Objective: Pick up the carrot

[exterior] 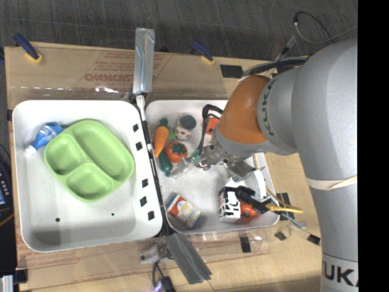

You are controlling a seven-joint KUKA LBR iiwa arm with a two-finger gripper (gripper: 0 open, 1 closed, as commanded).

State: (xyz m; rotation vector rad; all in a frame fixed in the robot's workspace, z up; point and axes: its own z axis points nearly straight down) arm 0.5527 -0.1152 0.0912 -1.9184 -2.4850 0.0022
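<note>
The carrot [160,141] is orange with a green top and lies along the left wall of the right bin [206,221], pointing toward the front. My gripper [199,159] hangs low in the middle of that bin, below the orange wrist band. It is to the right of the carrot, with a red tomato-like toy [176,152] between them. The gripper does not touch the carrot.
The right bin also holds a small jar [186,125] at the back, an orange carton [184,212] at the front and a black, white and red pack [234,204] at the front right. In the left bin [36,224], a green sectioned plate [89,159] lies next to a blue item [45,134].
</note>
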